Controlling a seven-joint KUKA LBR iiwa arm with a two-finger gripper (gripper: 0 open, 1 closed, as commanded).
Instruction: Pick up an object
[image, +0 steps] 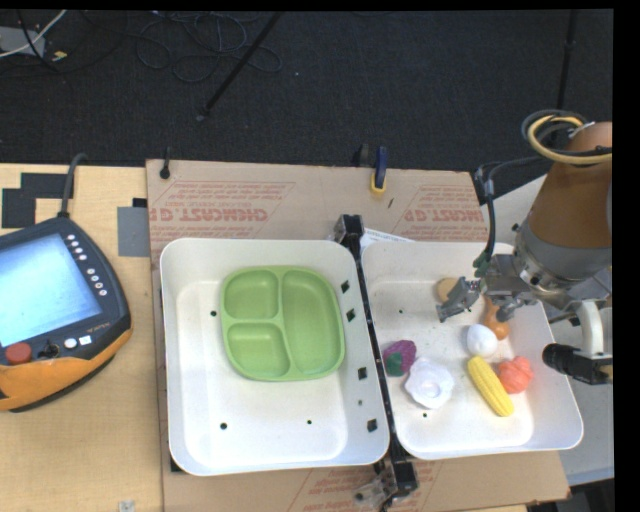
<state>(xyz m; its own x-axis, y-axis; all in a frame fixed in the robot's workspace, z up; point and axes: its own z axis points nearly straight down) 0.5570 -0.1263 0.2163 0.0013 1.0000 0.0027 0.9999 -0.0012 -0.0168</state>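
The right bin holds several small toys. A purple grape bunch lies by the divider, with a white crumpled piece beside it. To their right are a yellow corn cob, a red-orange fruit and a white egg. A small tan piece rests near the bin's back. My gripper hangs low over the back middle of the right bin, just right of the tan piece and above-left of the egg. Nothing can be made out in its grasp.
The left bin carries a green three-compartment plate. A black divider runs between the bins. A teach pendant lies on the bench at far left. The arm's orange-banded body stands over the right bin's far right.
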